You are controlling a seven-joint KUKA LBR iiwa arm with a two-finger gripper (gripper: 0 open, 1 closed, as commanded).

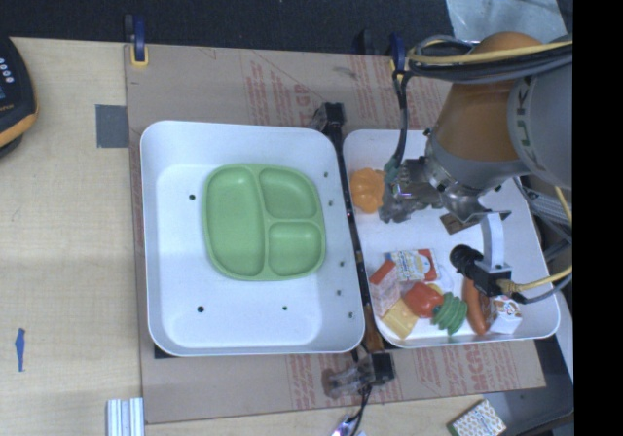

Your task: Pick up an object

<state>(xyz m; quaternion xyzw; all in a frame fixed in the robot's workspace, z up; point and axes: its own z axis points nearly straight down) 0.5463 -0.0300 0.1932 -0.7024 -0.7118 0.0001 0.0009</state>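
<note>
Wooden surface (68, 230) under a brown mat, bearing two shallow white bins side by side. Camera view, left bin (165, 312): holds a green divided plate (264, 221) near its middle. Right bin (545, 317): an orange object (367, 188) at the far left corner; a heap at the near end, well apart from it, of a printed packet (414, 264), a red piece (421, 300), a yellow piece (397, 319), a green piece (450, 313) and a carrot-like piece (474, 309). Hand (401, 193) just beside the orange object, hanging from the grey arm (487, 127); whether apart or together, cannot tell. Advisable for this step: centre over one isolated item, probably the orange object, descend straight, keep clear of the bin wall, close before lifting
</note>
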